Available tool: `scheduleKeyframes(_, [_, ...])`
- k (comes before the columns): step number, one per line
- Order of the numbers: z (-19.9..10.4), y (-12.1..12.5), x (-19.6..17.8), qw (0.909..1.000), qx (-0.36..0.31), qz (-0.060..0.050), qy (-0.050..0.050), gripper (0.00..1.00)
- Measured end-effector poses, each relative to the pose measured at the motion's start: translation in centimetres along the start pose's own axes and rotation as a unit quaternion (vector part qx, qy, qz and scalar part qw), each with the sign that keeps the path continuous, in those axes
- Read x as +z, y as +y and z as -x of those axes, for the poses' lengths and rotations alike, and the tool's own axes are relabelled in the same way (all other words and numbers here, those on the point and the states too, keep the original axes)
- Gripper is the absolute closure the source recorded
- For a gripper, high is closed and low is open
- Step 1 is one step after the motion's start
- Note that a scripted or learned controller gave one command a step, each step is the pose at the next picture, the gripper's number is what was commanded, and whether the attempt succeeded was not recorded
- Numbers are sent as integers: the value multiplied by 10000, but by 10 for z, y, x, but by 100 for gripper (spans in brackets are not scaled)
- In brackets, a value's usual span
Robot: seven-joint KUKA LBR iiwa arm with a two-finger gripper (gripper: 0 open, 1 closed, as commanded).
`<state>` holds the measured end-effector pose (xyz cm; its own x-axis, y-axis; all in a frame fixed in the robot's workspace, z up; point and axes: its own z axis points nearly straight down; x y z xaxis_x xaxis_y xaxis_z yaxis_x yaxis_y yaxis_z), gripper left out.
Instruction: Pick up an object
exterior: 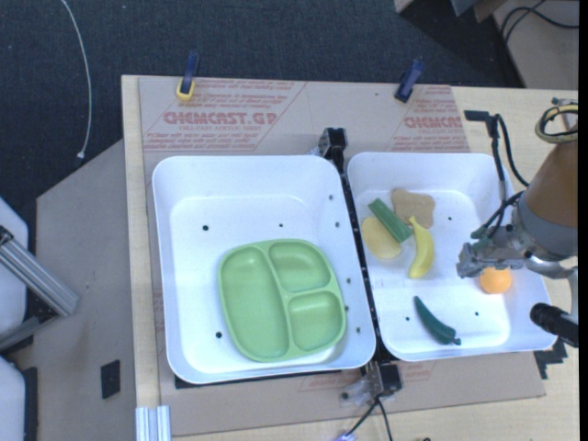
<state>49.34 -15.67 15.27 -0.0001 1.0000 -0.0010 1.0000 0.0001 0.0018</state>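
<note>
white left bin (pixel 184 200) holds a green tray (pixel 280 299); right bin (pixel 441 165) holds toy foods; tool (pixel 478 263) state unclear.

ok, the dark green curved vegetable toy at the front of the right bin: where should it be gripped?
Grip the dark green curved vegetable toy at its thicker middle, coming straight down, closing across its narrow width. It lies flat and diagonal on the right white bin floor, apart from the other toys, with room either side. The tapered ends would likely slip.

Single fixed camera high above the bench (pixel 276 118), slanting down on both bins (pixel 184 191).
</note>
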Motion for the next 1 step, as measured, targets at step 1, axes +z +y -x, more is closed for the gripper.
scheduleKeyframes(1, [-1, -2, -43, 10000, -6, 20, -7, 100])
